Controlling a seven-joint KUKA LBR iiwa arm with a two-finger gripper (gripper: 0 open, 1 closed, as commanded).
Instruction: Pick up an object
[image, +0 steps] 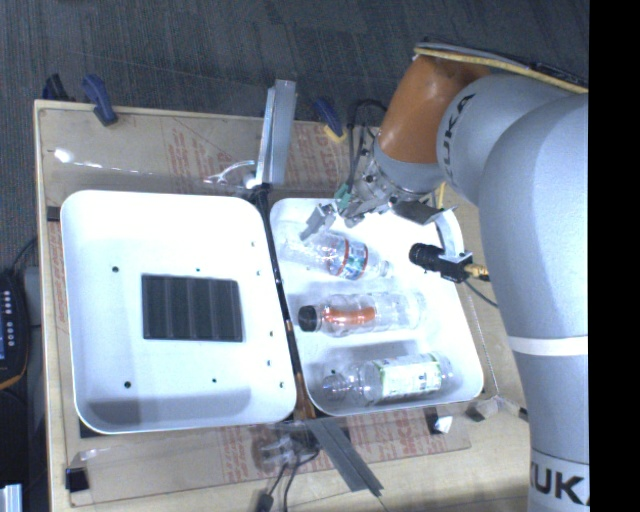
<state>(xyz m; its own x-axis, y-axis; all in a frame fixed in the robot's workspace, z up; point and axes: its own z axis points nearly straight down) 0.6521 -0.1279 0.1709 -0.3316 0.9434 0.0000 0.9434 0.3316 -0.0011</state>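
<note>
Three clear plastic bottles lie in the right bin (462, 330). The top bottle (343, 257) has a red and blue label, the middle bottle (357, 315) an orange label and a dark cap, and the bottom bottle (397, 379) a white and green label. My gripper (330, 216) hangs low over the far left corner of the right bin, just above the neck end of the top bottle. Whether it touches that bottle is unclear. The arm's orange band (425, 105) rises behind it.
The left bin (100, 240) holds a dark ribbed rectangular pad (192, 307). A ridge (282, 310) divides the two bins. A grey metal post (276, 130) stands behind the bins, and blue clamps (100, 100) grip the bench's far edge. The arm's grey body (540, 250) overhangs the right side.
</note>
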